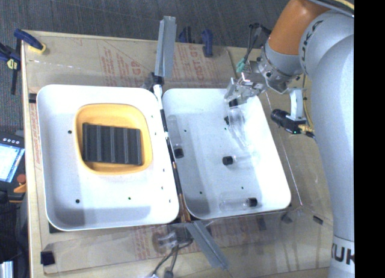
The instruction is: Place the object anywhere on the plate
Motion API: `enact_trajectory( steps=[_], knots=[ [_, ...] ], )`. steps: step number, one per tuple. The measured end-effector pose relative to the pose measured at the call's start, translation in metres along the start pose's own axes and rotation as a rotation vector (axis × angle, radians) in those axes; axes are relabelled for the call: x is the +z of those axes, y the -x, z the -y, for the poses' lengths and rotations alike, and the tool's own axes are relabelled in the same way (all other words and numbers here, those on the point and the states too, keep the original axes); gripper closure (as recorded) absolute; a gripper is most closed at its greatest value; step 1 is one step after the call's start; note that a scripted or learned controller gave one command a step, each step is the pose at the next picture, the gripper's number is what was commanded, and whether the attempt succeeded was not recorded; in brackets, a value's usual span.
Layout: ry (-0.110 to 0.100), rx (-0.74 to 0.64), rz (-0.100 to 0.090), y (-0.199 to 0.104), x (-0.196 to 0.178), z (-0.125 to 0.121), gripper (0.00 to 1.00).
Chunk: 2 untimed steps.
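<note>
A yellow plate (112,115) with a dark ridged centre lies in the left bin (60,204). In the right bin (204,126), a small black object (227,160) rests near the middle of the floor. My gripper (236,113) hangs over the bin's far right part, above and slightly right of that object and apart from it. Nothing is visibly held in it.
A second small dark piece (252,201) lies near the right bin's front right corner, and another (178,152) sits by the wall between the bins. Clamps (208,41) and a metal bar (165,45) stand along the bench's back edge. The arm (325,90) fills the right side.
</note>
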<state>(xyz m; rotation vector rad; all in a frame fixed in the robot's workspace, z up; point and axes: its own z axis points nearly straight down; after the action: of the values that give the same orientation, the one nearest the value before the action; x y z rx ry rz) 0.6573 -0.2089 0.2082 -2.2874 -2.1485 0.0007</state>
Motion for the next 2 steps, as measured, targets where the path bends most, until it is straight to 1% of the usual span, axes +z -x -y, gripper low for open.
enact_trajectory(
  steps=[1,2],
  knots=[
    [-0.004,-0.311,0.001,-0.076,0.011,0.014,1.00],
    [-0.002,-0.499,0.002,-0.152,0.017,0.010,1.00]
  ],
)
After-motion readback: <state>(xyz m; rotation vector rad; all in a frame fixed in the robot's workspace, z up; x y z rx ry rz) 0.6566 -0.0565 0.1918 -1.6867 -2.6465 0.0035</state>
